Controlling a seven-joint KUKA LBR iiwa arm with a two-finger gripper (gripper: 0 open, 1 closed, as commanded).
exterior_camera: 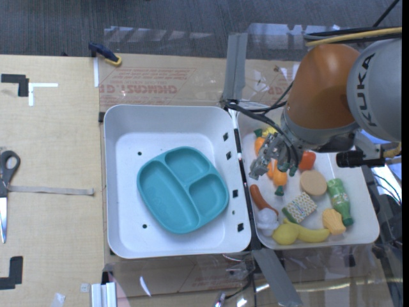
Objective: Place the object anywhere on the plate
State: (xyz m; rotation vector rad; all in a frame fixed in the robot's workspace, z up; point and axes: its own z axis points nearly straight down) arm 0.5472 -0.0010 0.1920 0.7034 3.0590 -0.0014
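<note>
Plate (182, 190): teal, rounded, divided into three compartments; lies at a slant in the left bin (121, 171), nothing on it
Left bin: shallow, white, sits on the surface (51, 235) just beside the right bin (367, 203)
Right bin: white, holds a scatter of toy food items, close together
Arm (358, 88): grey with an orange band above the wrist, reaches in from the right and hangs over the upper part of the right bin
Gripper (271, 162): low over the upper-left part of the right bin, among small orange pieces; cannot tell how far apart its fingers stand or whether anything is between them, the metal parts are blurred together
Orange pieces (279, 174): small, bright orange, just under and beside the gripper; one reddish piece (307, 160) near its right
Round tan item (314, 183): flat disc, middle of the right bin
Green item (339, 200): bottle-like, lying right of the tan disc
Speckled block (301, 206): pale, cube-like, below the tan disc
Banana (300, 234): yellow, along the near edge of the right bin
Red-orange sausage shape (261, 198): long, by the left wall of the right bin
Scissors (5, 190): on the surface at far left, well apart from both bins
</note>
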